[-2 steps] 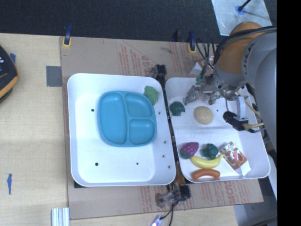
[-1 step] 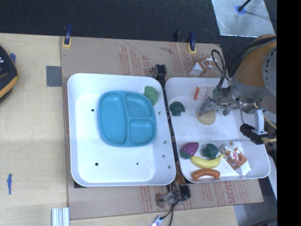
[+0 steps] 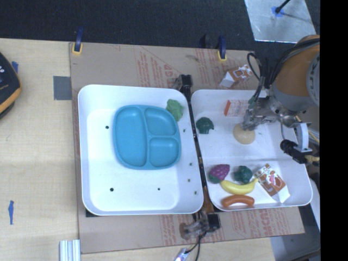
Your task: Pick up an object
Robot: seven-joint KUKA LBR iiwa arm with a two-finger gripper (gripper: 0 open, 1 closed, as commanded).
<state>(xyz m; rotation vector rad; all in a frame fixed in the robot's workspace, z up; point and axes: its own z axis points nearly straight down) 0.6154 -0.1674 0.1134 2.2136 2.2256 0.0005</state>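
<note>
My gripper [image 3: 252, 119] hangs over the upper part of the right bin [image 3: 215, 99], the arm [image 3: 296, 80] coming in from the right edge. Directly below and touching its tip in the view is a small tan ball [image 3: 244, 135]; the gripper's lower end overlaps the ball's top edge. I cannot tell from this angle whether I am pinching the ball or only sitting above it, nor how the gripper is set.

Just left of the gripper, an orange-and-white packet [image 3: 234, 108] lies flat on the bin floor. Further left in the same bin, near the dividing wall, sits a dark green broccoli piece [image 3: 204, 125].

Along the lower side of the right bin, well apart from my gripper: a purple grape bunch [image 3: 219, 172], a second dark green piece [image 3: 243, 173] just beside it, a yellow banana [image 3: 238, 187] under both, a red sausage [image 3: 237, 201] against the near rim, and a red-and-white packet [image 3: 272, 182] to the right.

The left bin [image 3: 92, 145] holds a blue divided plate [image 3: 147, 136], with a light green leafy piece [image 3: 175, 109] touching its upper right corner.

Another packet [image 3: 236, 76] lies on the cardboard outside the bins, above the right one.
</note>
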